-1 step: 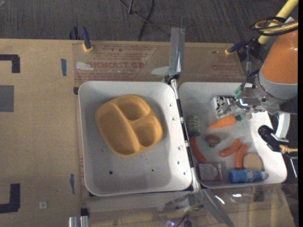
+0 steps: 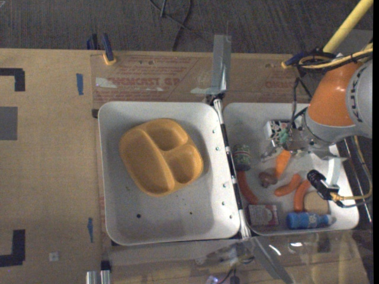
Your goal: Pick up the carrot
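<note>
Carrot [image 2: 283,162] is lying in the right bin [image 2: 256,116], a short orange piece tilted slightly off upright, and the claw [image 2: 286,151] is sitting right at its upper end, touching it or nearly so. Whether the carrot is lying between the claw's fingers cannot be told from the camera view, and how wide the claw is standing cannot be told either, since the grey wrist is covering most of it. The arm [image 2: 337,108] is reaching in from the right, its orange band showing above the right bin's far corner. Around the carrot other things are crowding the right bin: a small green-labelled can [image 2: 241,157] to its left, a brownish lump [image 2: 267,177] just below it, curved orange sausage-like pieces [image 2: 288,186] lower down, a red packet [image 2: 263,215] and a blue bottle [image 2: 309,220] lying on its side along the near wall. The left bin [image 2: 115,212] is holding a yellow divided plate [image 2: 161,156] with three compartments. Both bins are resting on the cardboard-covered counter [image 2: 44,158].
</note>
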Robot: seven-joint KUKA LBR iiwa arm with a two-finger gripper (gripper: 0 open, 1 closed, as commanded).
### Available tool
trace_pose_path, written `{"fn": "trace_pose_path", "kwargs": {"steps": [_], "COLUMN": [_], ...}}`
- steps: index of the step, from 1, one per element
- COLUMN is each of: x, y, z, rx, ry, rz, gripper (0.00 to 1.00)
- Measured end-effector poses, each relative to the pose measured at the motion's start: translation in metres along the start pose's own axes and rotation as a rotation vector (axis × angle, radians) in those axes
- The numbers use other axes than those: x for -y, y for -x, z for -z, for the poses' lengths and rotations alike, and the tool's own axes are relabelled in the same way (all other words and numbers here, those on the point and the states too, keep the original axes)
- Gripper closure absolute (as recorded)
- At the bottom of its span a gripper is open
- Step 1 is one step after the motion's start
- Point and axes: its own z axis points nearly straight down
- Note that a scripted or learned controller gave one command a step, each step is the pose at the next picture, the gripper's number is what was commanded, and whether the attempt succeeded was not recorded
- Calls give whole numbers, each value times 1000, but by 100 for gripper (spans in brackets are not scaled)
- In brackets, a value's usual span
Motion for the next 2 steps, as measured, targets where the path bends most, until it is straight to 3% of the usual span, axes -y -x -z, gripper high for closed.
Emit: {"fn": "trace_pose_path", "kwargs": {"steps": [1, 2], "x": [-1, -7], "y": [2, -60], "z": [11, 99], "rx": [-1, -1], "ry": [4, -3], "rz": [-5, -55], "gripper": [100, 100]}}
